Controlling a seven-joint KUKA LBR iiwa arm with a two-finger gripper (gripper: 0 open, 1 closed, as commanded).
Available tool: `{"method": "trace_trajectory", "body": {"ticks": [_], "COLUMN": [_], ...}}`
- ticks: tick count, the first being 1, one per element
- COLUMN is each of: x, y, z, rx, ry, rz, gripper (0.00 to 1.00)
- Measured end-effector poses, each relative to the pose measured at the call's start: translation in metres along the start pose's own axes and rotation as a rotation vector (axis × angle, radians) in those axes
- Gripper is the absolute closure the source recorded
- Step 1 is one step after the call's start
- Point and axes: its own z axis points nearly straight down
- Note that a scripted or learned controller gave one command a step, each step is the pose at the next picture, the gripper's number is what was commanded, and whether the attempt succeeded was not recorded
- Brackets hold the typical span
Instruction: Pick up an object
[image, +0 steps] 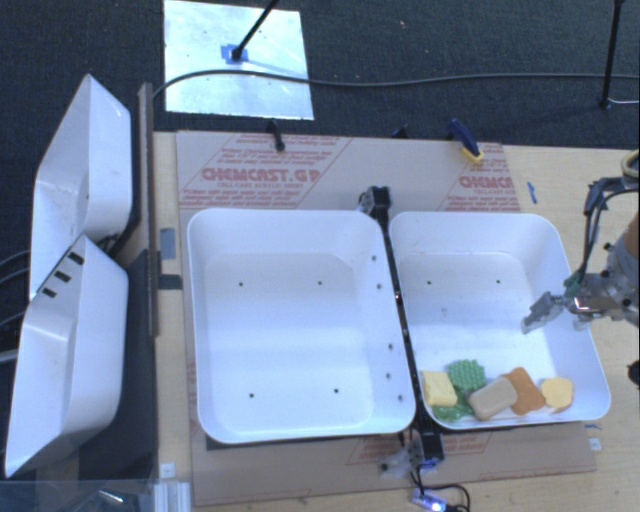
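While the bench (560, 170) fills most of the frame as a pale wooden surface covered by a clear sheet printed with red lettering, two shallow white bins sit side by side on it, smooth plastic with rounded corners and small dark holes in their floors. The left bin (290, 320) takes the centre of the picture; the right bin (480, 290) touches it along a dark seam down the middle. At the far left of the frame, off the bench, two more white tubs (75, 270) lean tilted against each other, and a shiny metal plate (240, 60) lies on dark carpet at the top.

From the right edge the arm (625, 250) reaches in, its gripper (545, 312) hanging over the right rim of the right bin; whether it is open or closed cannot be told.

All the objects huddle in the lower right corner of the right bin, well below the gripper: a tan rounded block (492, 398), a green knobbly piece (462, 382), an orange block (525, 390), a yellow block (438, 388) and a smaller yellow-orange piece (558, 393), packed touching one another against the bin's near wall.
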Motion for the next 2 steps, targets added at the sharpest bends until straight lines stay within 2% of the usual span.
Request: {"method": "trace_trajectory", "body": {"ticks": [1, 2], "x": [0.000, -0.010], "y": [0.002, 0.000], "z": [-0.004, 0.047], "rx": [-0.007, -0.003], "ry": [-0.002, -0.001], "rz": [-0.002, 0.000], "gripper": [0.00, 0.00]}}
